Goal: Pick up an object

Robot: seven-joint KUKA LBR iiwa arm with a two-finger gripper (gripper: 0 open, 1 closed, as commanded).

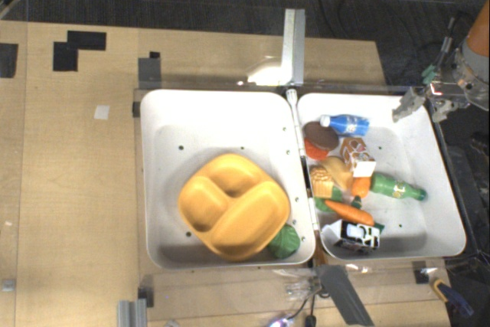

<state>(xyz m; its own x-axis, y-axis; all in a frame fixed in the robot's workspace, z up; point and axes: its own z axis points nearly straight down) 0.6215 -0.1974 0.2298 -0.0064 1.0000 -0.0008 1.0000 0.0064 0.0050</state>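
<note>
Camera view, nearest edge first: the left bin (pixel 153 165) holds a large yellow divided dish (pixel 233 204) with a green object (pixel 285 242) tucked against its near-right side. In the right bin (pixel 436 195), toward its left wall, a black-and-white item (pixel 358 236) lies nearest, then a carrot (pixel 348 211), a green bottle (pixel 396 188), a small carton (pixel 358 158), a brown disc (pixel 321 137) and a blue bottle (pixel 344 122) farthest. Above the far-right corner of that bin sits the gripper (pixel 419 102), well apart from the pile; whether it is clenched or released I cannot tell.
</note>
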